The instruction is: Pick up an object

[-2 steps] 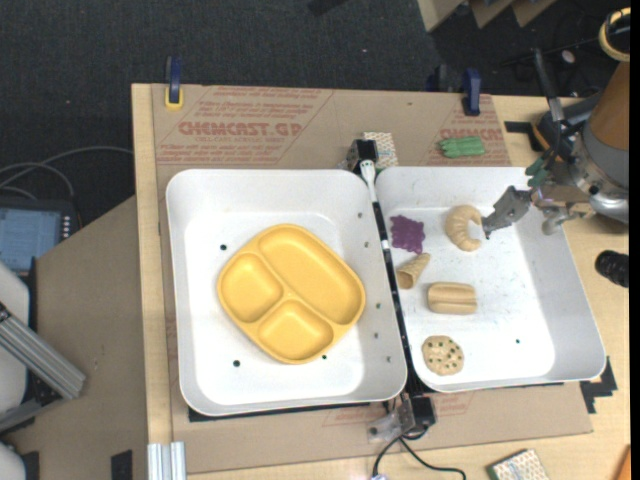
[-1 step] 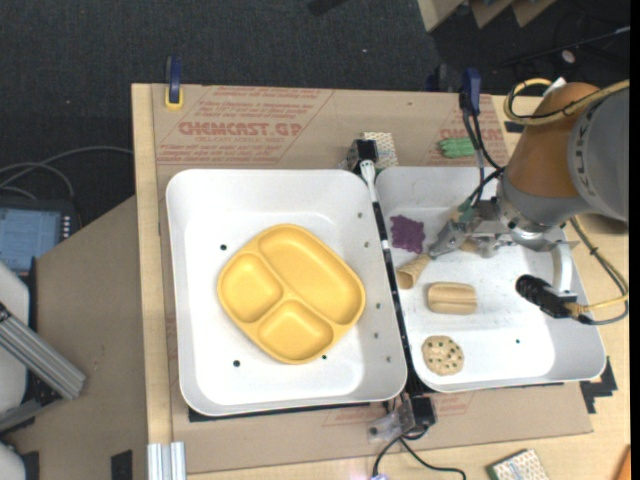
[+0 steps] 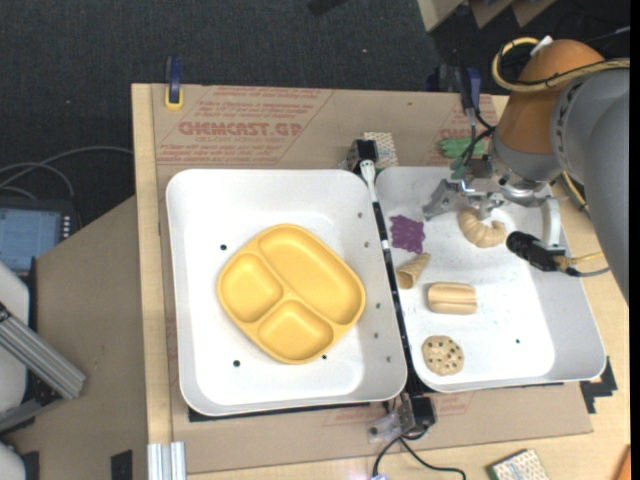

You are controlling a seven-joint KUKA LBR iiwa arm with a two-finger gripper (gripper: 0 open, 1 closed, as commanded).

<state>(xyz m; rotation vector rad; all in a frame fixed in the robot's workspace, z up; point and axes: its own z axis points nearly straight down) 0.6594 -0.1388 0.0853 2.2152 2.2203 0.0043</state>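
Far left of the tool (image 3: 482, 208), a stiff yellow tray (image 3: 290, 291); nearer lie a purple piece (image 3: 406, 232), cone (image 3: 411, 267) and cookie (image 3: 442, 354). Directly under the tool, a light, hard croissant (image 3: 484, 231); grip its middle. Tool's opening: cannot tell

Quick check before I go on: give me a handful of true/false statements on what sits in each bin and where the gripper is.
1. The yellow tray lies in the left bin. True.
2. The cookie lies in the left bin. False: it is in the right bin, near its front edge.
3. The gripper is over the right bin, above the croissant. True.
4. The purple item sits on the yellow tray. False: it lies in the right bin, near the divider.
5. The bun lies between the croissant and the cookie. True.
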